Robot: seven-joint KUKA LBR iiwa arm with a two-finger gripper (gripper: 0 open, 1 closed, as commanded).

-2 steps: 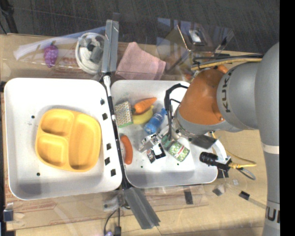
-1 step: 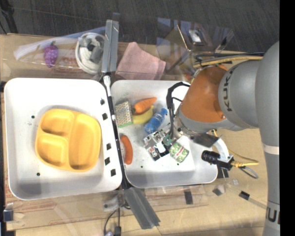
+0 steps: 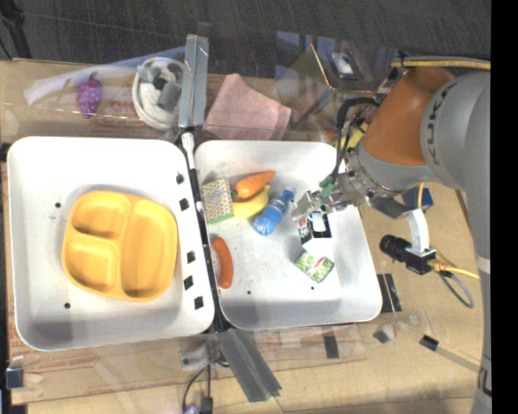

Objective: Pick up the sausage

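Right bin, we count: sausage near its left wall, carrot, banana, blue bottle, green carton. Left bin: yellow divided plate. Gripper inside right bin; we cannot tell its state.

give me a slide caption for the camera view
Gripper hovers over the right bin, apart from the sausage by its left wall.

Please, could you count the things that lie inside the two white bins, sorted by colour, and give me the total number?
Yellow: 2, the divided plate and the banana
Orange: 1, the carrot
Red: 1, the sausage
Blue: 1, the small bottle
Green and white: 1, the small carton
Speckled: 1, the square sponge
Total: 7
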